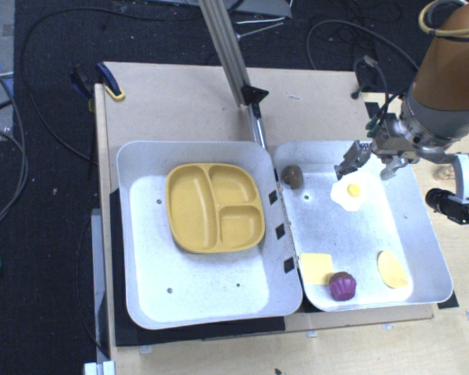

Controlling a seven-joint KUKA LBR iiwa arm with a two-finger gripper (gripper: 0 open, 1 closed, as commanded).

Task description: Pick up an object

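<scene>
Hovering over the right bin [422, 233], the pincer [373, 162] stands spread wide and empty above the fried-egg toy [350, 194]. Approach step in hand; next move calls for descent and closure around it.

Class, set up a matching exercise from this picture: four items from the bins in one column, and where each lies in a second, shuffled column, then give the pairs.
Items:
1. tray
2. fried egg
3. purple item
4. brown item

Places:
A. right bin, far left corner
B. left bin
C. right bin, near edge, beside the yellow square
D. right bin, just below the end effector

Pairs: 1-B, 2-D, 3-C, 4-A
</scene>
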